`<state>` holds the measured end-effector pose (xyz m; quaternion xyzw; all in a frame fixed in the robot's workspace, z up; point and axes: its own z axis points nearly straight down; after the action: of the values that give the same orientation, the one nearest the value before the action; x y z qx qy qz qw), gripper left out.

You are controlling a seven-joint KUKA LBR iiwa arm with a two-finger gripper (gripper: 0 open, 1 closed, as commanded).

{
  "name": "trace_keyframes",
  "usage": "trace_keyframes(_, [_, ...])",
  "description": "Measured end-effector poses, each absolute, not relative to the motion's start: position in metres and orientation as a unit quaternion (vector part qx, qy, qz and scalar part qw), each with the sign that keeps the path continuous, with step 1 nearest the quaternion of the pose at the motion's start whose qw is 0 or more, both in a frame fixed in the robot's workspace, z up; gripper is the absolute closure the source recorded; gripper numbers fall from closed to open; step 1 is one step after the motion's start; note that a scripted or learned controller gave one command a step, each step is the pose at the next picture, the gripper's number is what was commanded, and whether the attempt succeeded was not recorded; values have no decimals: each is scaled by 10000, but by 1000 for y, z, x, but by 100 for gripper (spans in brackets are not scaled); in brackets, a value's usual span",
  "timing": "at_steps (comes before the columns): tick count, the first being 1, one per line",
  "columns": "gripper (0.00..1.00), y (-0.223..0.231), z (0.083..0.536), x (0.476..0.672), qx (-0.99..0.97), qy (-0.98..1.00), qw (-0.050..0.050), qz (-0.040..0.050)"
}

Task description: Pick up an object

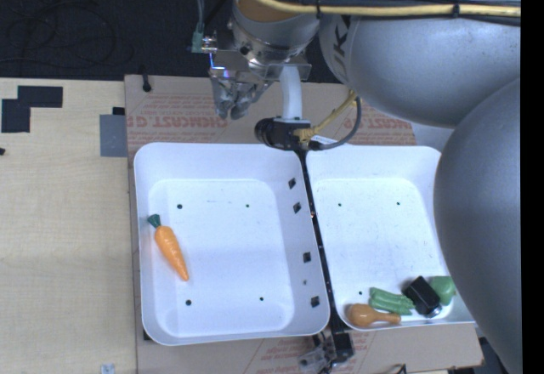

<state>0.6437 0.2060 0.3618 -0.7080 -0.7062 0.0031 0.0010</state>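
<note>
Gripper (236,102) above left bin's (144,194) far rim, fingers together, holding nothing; carrot (171,252) inside

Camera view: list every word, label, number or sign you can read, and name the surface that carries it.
Red print on the cardboard sheet behind the bins: upside down and too blurred to read.
Dark lettering on the grey arm: mostly hidden, unreadable.
Red print on the cardboard at the front edge: too small to read.
</note>
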Motion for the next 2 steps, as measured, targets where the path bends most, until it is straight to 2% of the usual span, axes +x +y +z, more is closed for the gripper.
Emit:
trace_keyframes(1, [100,245,525,643,-7053,-7088,-29,-71])
trace_keyframes(2, [100,244,538,644,-7054,-7088,4,12])
